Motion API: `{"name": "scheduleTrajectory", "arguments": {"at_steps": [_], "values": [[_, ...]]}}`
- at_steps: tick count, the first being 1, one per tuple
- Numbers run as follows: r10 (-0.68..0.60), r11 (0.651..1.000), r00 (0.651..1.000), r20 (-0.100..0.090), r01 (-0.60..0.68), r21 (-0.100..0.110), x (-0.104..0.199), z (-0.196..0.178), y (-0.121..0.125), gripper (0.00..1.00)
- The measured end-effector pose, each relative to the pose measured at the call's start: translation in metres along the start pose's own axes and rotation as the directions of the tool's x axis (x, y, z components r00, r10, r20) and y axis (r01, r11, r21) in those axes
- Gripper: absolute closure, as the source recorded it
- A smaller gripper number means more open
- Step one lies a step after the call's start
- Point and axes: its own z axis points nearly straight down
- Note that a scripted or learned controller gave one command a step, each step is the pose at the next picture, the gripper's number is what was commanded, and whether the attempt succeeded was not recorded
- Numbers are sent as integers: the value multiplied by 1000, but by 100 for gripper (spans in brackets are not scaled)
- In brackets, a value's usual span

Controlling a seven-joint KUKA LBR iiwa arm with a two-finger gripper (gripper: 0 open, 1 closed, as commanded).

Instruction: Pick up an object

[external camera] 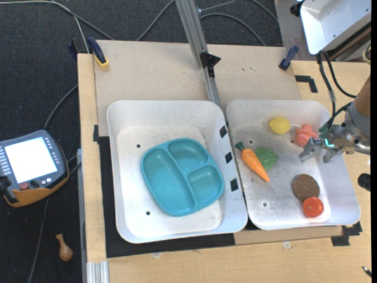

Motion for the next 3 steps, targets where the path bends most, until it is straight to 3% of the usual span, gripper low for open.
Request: {"name": "scheduleTrajectory", "arguments": {"at_steps": [1, 2, 3], "values": [[0, 1000, 1000, 0, 0, -2, 0, -1, 1, 0], [0, 1000, 1000, -2, 0, 5, 7, 61, 0, 0], [-1, 1000, 1000, 5, 1, -12, 6, 103, 4, 0]]}}
